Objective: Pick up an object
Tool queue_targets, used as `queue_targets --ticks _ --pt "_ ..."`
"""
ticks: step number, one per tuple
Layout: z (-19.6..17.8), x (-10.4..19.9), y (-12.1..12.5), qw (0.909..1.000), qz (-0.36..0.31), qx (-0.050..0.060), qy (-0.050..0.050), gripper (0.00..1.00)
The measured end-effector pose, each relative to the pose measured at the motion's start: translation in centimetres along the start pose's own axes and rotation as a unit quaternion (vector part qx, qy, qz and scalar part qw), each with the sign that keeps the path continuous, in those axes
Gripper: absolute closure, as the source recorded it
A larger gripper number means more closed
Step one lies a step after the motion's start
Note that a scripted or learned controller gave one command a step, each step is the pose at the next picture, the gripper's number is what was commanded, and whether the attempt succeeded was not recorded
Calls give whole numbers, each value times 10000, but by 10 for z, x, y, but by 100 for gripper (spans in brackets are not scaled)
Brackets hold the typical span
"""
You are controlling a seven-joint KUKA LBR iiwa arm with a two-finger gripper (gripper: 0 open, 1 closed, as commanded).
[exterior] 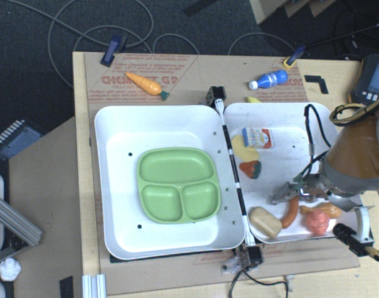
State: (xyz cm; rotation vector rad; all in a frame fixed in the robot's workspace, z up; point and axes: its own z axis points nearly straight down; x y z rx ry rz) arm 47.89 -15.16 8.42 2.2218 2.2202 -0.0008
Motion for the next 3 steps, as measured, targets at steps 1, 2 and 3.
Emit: queue_targets --ticks 1,2,3 --pt "-10 0 0 10000 5 -8 -2 100" --pt "-102 125 100 10000 -34 -32 23 100" --pt "-169 158 67 10000 -16 -19 8 100"
